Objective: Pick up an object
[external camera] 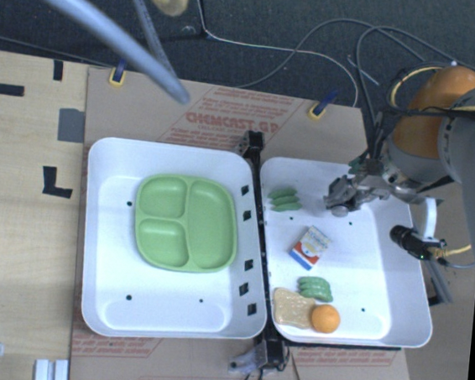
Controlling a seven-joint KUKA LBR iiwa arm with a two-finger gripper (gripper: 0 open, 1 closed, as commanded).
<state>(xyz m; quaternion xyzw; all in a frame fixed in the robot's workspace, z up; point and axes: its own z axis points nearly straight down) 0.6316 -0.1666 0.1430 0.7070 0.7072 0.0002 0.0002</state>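
Cardboard sheeting is covering the bench under two shallow white bins lying side by side, with loose cables trailing across the dark floor behind. Sitting in the left bin (104,213) is a green divided plate (187,223), close to the middle. Lying in the right bin (401,320) are the candidate objects: a green pod-like piece (284,200) near the far left corner, a small red, white and blue carton (310,245) around the middle, and a green leafy piece (315,286), a tan bread-like slice (292,308) and an orange ball (324,318) crowding together along the near edge.

Judging by this, the task is sitting at the approach step: nothing is being carried. The arm is reaching in from the right, its orange band (437,100) standing above the far right corner, wrist bending downward. The gripper (340,197) is hanging low over the far part of the right bin, just beside the pod-like piece; whether it is released or clenched I cannot tell. The next move is probably calling for centring over one object, most likely the pod or carton, before descending.
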